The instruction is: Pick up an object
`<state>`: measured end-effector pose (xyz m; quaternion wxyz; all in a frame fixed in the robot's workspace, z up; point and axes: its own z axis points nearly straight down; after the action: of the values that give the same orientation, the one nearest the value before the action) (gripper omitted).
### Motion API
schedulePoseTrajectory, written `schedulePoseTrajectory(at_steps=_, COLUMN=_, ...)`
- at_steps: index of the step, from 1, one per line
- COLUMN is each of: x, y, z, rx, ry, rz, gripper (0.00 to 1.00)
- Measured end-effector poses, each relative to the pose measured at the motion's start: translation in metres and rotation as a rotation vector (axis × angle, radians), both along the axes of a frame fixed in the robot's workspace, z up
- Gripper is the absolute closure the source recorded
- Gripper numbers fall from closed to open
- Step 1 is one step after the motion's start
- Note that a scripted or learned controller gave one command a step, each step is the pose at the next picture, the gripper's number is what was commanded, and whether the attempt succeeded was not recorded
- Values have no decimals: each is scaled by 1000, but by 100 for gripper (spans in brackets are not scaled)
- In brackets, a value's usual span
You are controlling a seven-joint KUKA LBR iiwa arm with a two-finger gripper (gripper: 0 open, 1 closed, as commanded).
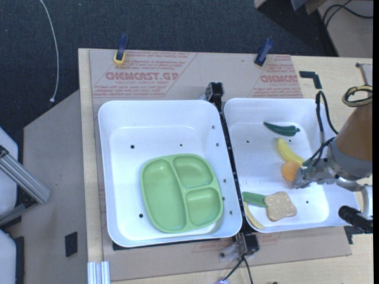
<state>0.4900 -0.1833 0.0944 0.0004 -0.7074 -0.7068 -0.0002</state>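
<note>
We take the right bin as our landmark. The gripper sits inside it, toward its right wall and about halfway between its far and near edges, low over the floor. Its tips are dark and partly merged with the wrist hardware; we cannot tell how the claw is set, and nothing is visibly pinched in it.

Nearest candidate: the orange piece, a small round item just beside the claw on its left, seemingly touching or nearly so. We cannot resolve a gap. Being round, it has no long axis to align with.

The banana lies just beyond the orange piece toward the bin's far edge, its long axis running diagonally from the far-left down toward the claw; its near end meets the orange piece. A dark green pepper lies further toward the far wall, its axis roughly across the bin.

Toward the bin's near edge: a slice of toast, a green vegetable piece just left of it, and a pale yellowish sliver at the near-left corner.

Count in the right bin: six items, one of each kind. Left of the right bin stands the left bin, holding one green divided plate with three compartments.

Judgement: the coming move turns on a short shift leftward onto the orange piece.
</note>
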Motion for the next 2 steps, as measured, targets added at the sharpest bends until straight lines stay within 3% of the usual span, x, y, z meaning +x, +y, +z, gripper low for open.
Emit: schedulePoseTrajectory(at_steps=2, x=10, y=5, z=110, rx=-4, ry=-7, rz=2, gripper=100)
